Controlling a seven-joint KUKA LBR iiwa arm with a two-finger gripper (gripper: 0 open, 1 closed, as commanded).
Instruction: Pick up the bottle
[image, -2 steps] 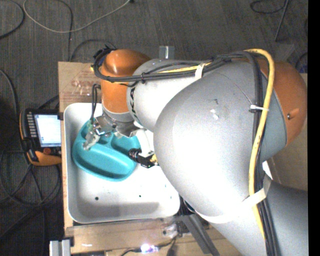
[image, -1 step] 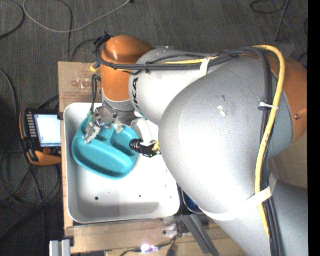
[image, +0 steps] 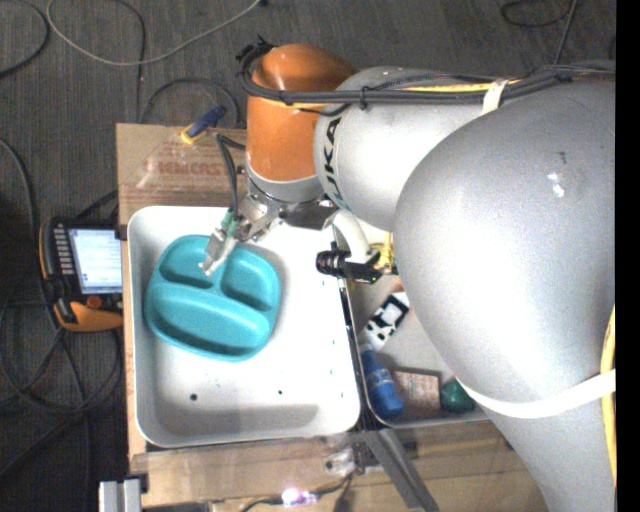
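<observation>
— Blue is what I look for first: I count one bottle (image: 381, 384), lying in the right bin (image: 420, 418), close to that bin's left wall and toward its near end.

— Which way does it point?

— Its long axis runs roughly along the wall, from the far side toward the near edge, tilted a little. I can't make out which end is the cap from here.

— What else do you count?

— Two white bins. The left bin (image: 300, 400) carries one teal divided tray (image: 215, 298). In the right bin, beside the bottle, I see one small flat box (image: 420, 388), one dark green thing (image: 457, 397) half hidden under the arm, and one black-and-white piece (image: 386, 317) just beyond the bottle.

— And the tool?

— My tool (image: 213, 258) is over the left bin, its tip at the tray's far rim, well apart from the bottle. Its fingers look close together, with nothing between them.

— The surroundings?

— The bench (image: 165, 170) is bare wood, with a blue-handled item (image: 201, 124) at its far edge. The floor is dark carpet strewn with cables, and one orange-trimmed handheld screen (image: 85, 272) lies left of the bench.
</observation>
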